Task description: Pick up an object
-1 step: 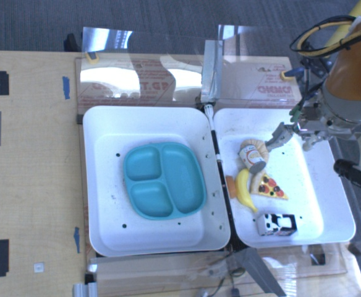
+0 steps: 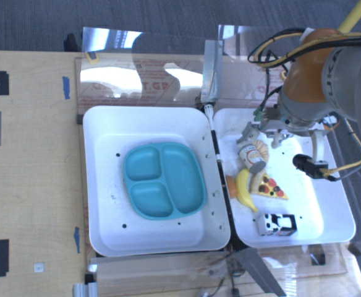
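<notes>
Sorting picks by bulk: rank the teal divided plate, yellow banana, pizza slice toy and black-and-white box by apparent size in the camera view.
1. Teal divided plastic plate, clearly largest.
2. Yellow banana.
3. Triangular pizza slice toy and small black-and-white box: too alike to rank.

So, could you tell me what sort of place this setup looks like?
Probably a robotics lab's picking bench: a robot arm reaches over two white bins, one holding a teal divided plate, the other toy food like a banana.
</notes>
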`<state>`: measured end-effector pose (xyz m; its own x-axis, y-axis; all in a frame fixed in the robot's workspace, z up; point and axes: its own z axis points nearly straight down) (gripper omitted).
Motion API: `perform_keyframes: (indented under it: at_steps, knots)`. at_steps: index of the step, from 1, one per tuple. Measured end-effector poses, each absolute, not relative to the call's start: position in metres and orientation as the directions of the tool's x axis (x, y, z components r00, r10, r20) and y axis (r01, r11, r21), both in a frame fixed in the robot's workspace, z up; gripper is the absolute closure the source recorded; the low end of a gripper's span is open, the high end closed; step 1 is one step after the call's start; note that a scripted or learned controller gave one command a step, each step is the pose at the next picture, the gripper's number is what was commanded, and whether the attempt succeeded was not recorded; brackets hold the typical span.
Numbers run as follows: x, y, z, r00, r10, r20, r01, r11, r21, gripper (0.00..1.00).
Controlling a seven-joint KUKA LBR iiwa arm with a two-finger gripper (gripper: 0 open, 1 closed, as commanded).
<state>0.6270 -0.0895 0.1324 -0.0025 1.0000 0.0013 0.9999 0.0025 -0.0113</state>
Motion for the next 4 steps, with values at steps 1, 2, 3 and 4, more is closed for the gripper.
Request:
perform_keyframes:
  at_steps: [1, 2, 3, 4]
  knots:
    - [0.564, -0.105, 0.087, 0.000, 1.000, 0.000, 1.000, 0.000, 0.005, 0.00]
    - [0.566, -0.105, 0.100, 0.001, 1.000, -0.001, 1.000, -0.001, 0.012, 1.00]
    - [0.565, -0.105, 0.099, 0.001, 1.000, -0.001, 1.000, -0.001, 0.010, 0.00]
    - [0.625, -0.101, 0.088, 0.006, 1.000, 0.006, 0.999, -0.006, -0.040, 0.00]
